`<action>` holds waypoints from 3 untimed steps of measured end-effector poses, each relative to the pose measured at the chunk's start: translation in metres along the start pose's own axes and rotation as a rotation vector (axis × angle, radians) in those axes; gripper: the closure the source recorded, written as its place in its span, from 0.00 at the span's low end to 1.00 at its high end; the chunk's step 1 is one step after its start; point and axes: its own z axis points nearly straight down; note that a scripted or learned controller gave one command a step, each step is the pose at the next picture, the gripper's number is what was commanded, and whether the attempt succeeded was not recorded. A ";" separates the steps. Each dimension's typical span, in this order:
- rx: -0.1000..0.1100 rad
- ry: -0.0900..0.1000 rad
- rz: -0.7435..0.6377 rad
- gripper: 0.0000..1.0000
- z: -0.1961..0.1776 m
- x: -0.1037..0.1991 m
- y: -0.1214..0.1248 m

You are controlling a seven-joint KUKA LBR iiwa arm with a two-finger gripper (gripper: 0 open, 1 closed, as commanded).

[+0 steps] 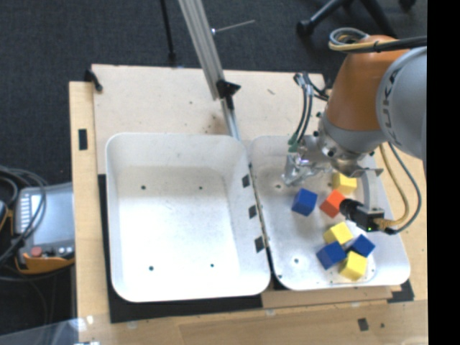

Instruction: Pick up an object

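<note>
My tool (296, 169) hung over the upper part of the right bin (282, 214), a cluster of bare metal and cable at the end of my grey arm (402, 92), with the glossy orange band (357, 85) above it. Whether it was spread or pressed together I could not tell; nothing showed between its tips.

At about five o'clock from the tool, near it, a blue cube (304, 201) sat on the bin floor, matte, sharp-edged, turned so one corner pointed down the view. Being a cube, it had no long axis. Just beside it at three o'clock lay an orange cube (331, 204), and a yellow cube (345, 182) sat at about one o'clock from that. Farther toward five o'clock a tight cluster rested: a yellow block (338, 233), a blue block (330, 255), a second blue block (363, 246) and a yellow block at the rim (353, 266), all touching or nearly so.

Both bins were shallow white plastic with rounded corners and speckled floors. The left bin (180, 214) lay at nine o'clock. They rested on a pale wooden surface (158, 92), from which a ribbed aluminium rail (201, 42) rose at eleven o'clock.
</note>
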 end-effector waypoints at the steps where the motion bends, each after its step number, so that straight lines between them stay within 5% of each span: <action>1: -0.003 0.000 -0.001 1.00 -0.009 0.048 0.010; 3: 0.001 0.000 0.000 1.00 0.003 0.143 0.022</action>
